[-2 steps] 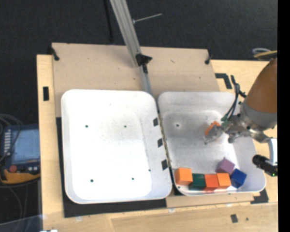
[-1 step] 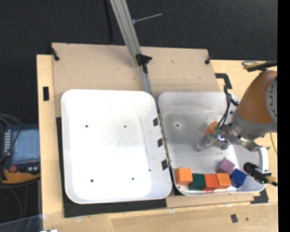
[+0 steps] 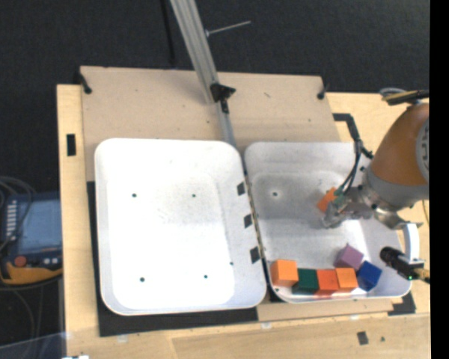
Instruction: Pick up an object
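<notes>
No legible writing. Gripper (image 3: 334, 214) in right bin (image 3: 299, 163), finger state indiscernible (orange piece (image 3: 328, 198) beside it). Six blocks (image 3: 325, 277) along the near wall; left bin (image 3: 172, 152) alongside.

2 bins (image 3: 172, 223) smooth white plastic; bench (image 3: 202, 103) matt fibreboard.

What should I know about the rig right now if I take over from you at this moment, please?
Hand: low in the right bin, near its middle. A small orange block sits right at its tip; whether it is gripped cannot be told from this view.
Other blocks lie along the right bin's near edge: orange, green, two more orange, blue, and a purple one just behind them.
Left bin: nothing to report.
Done: the arm has reached a block. Left: confirm the grip and lift it.
</notes>
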